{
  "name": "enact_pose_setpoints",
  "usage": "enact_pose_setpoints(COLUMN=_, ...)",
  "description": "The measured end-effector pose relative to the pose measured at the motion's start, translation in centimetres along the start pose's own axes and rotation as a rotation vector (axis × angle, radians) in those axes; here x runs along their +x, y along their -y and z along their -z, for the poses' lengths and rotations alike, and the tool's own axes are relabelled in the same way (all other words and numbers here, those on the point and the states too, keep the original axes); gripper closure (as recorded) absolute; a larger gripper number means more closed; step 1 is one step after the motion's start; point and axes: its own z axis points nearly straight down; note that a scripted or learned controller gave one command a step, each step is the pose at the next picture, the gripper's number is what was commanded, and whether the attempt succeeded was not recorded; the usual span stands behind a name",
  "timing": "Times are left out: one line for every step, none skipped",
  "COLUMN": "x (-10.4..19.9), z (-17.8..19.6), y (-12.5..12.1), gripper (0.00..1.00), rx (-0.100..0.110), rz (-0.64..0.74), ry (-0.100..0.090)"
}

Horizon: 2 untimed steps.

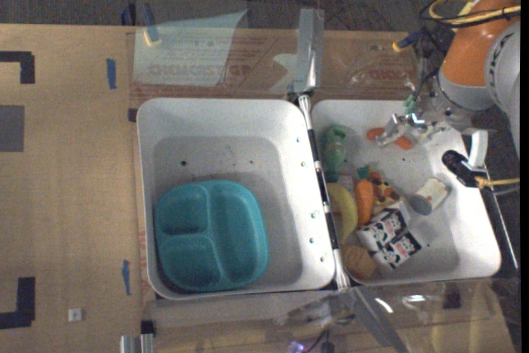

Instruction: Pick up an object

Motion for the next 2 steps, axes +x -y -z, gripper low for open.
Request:
enact_pose_setpoints(x=-0.1, z=1.0, y=0.1, gripper=1.00, rx=0.002, rz=0.004, ry=0.006)
enact_pose_setpoints(x=9.2, z=15.8, y=-0.2, gripper=1.00, rx=-0.003, rz=-0.033, ry=-0.002)
